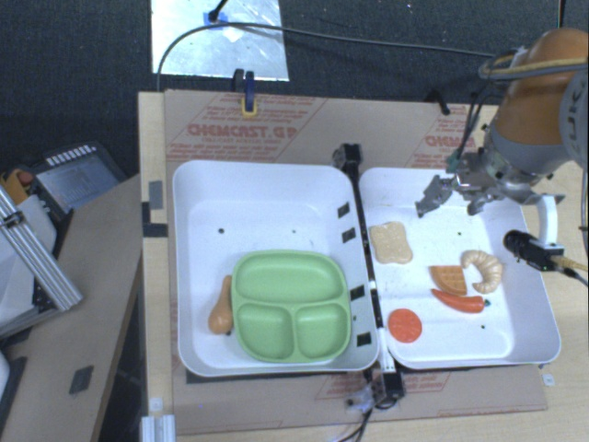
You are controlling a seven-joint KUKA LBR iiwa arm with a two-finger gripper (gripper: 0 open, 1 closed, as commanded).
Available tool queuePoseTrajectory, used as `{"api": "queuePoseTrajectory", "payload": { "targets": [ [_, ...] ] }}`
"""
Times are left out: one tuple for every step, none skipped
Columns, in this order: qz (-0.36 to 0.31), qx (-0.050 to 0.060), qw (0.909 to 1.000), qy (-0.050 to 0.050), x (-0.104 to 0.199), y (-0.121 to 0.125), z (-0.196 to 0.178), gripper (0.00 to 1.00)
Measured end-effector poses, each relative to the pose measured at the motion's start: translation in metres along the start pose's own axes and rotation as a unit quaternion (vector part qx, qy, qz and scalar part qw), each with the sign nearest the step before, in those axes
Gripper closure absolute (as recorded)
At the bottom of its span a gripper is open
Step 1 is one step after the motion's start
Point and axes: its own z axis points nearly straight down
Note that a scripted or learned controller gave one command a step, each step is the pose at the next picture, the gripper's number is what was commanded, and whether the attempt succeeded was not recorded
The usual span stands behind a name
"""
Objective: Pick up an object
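As the arm enters from the right, the scene reads from the near edge backward. Nearest, in the left bin [193,201], a green divided plate [291,305] lies flat, with a tan butternut-squash-shaped toy [221,307] just beside its left rim. In the right bin [525,339], a red tomato slice [404,324] lies closest to the front wall; behind it, a red chili pepper [458,301] lies touching or nearly touching an orange wedge [448,277], and a pale curled shrimp [484,268] lies just to their right. Farther back and left, a beige bread-like piece [391,243] lies apart from the cluster. At the far side of this bin, the gripper [453,194] hovers with its two dark fingers spread apart, holding nothing. No object is yet chosen; every candidate lies on the bin floor.

Judgement: the step in hand is the approach. The bread-like piece is the nearest isolated target and would allow both fingers to descend without striking a neighbour. The clustered pepper, wedge and shrimp invite a two-object pinch or a slip. A good descent would centre the open fingers across the piece's narrower width, reach the floor, then close before lifting.
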Motion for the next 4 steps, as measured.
{"api": "queuePoseTrajectory", "payload": {
  "targets": [
    [-0.001,-0.006,1.0000,-0.001,0.000,0.002,-0.007,0.00],
    [0.000,-0.004,1.0000,-0.001,-0.003,0.009,0.053,0.00],
    [0.000,-0.004,1.0000,-0.001,-0.009,0.010,0.097,0.00],
    [0.000,-0.007,1.0000,-0.001,-0.009,0.012,0.130,0.00]
  ]
}}
